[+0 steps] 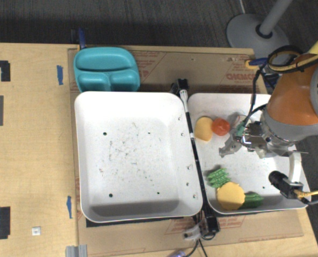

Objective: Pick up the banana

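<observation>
The gripper hangs with its 2 fingers spread, holding nothing. The banana lies just left of it, touching a red tomato. It might grab the tomato instead.

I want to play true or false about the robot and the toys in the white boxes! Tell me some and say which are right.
1. The toy food lies in the right bin. True.
2. The teal tray sits inside the left bin. False: it sits behind that bin, on the bench.
3. The red toy touches a pale yellow one. True.
4. The pincer hangs over the left bin. False: it is over the right bin.
</observation>
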Controlling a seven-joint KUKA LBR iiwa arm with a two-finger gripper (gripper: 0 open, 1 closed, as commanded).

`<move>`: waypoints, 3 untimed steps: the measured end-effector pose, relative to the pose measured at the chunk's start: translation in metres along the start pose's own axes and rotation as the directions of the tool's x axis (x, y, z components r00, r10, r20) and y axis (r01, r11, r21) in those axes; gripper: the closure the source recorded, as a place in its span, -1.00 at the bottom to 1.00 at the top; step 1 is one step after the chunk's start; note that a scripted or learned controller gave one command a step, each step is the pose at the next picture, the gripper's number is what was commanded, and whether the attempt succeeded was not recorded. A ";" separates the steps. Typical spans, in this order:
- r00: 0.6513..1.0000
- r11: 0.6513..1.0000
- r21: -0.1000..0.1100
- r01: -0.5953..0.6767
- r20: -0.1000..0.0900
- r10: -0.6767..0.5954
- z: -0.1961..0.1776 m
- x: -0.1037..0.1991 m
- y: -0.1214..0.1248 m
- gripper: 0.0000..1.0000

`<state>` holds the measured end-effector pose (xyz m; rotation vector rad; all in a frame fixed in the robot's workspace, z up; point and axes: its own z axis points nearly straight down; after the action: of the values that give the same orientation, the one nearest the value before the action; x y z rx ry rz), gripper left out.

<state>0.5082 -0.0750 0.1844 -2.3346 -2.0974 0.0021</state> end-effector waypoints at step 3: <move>0.999 0.999 -0.012 0.033 0.031 -0.033 0.046 0.161 -0.044 1.00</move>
<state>0.4812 0.0899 0.1391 -2.3220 -2.1558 0.0247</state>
